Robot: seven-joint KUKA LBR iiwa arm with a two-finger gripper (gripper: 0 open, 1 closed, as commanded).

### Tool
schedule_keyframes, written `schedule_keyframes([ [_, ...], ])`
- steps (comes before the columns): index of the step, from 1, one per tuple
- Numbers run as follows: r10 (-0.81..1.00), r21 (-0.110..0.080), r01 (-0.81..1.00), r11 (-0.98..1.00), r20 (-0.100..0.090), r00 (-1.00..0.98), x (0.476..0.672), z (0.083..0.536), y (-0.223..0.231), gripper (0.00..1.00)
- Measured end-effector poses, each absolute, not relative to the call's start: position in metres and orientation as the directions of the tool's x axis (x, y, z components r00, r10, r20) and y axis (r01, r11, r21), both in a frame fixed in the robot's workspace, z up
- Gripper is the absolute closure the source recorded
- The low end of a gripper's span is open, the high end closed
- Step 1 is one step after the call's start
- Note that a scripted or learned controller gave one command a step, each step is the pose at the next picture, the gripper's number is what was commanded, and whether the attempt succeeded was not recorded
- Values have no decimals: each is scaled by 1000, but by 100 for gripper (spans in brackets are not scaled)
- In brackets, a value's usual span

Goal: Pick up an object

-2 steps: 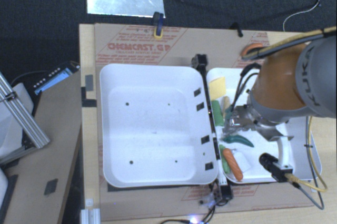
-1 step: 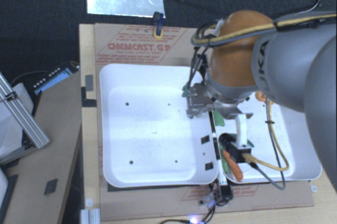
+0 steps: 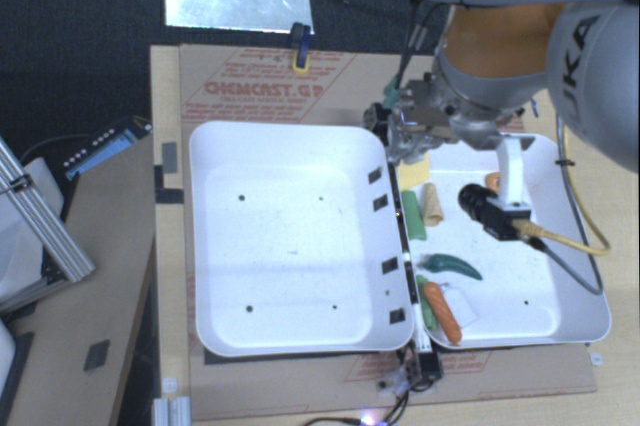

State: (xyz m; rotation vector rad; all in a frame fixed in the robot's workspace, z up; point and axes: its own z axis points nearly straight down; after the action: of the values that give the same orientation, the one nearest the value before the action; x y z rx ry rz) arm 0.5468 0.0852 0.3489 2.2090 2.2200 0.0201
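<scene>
The gripper (image 3: 407,146) hangs over the top left corner of the right bin (image 3: 560,314), right of the picture's middle, and I cannot tell how it is set. Just below it lie a yellow piece (image 3: 414,173), a green stick (image 3: 412,214) and a tan cone (image 3: 432,204). Lower down lie a green pepper (image 3: 453,265) and a carrot (image 3: 442,311), while the left bin (image 3: 290,224) sits beside them.

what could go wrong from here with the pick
1. The small things crowd the right white bin's left wall: a green stick, a tan cone-shaped piece, a dark green pepper and an orange carrot. The hand may strike that wall or catch two at once.
2. The carrot lies against another green piece, so a grasp there may slip.
3. The yellow cable loops low over the bin and might snag.
</scene>
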Motion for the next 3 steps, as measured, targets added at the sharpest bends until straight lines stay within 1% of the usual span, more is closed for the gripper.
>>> schedule_keyframes([
  [1,1000,-1,1000,10,2,-10,489,334,132,100],
  [2,1000,2,1000,14,5,-14,485,357,241,100],
  [3,1000,19,1000,5,10,-5,495,531,234,100],
])
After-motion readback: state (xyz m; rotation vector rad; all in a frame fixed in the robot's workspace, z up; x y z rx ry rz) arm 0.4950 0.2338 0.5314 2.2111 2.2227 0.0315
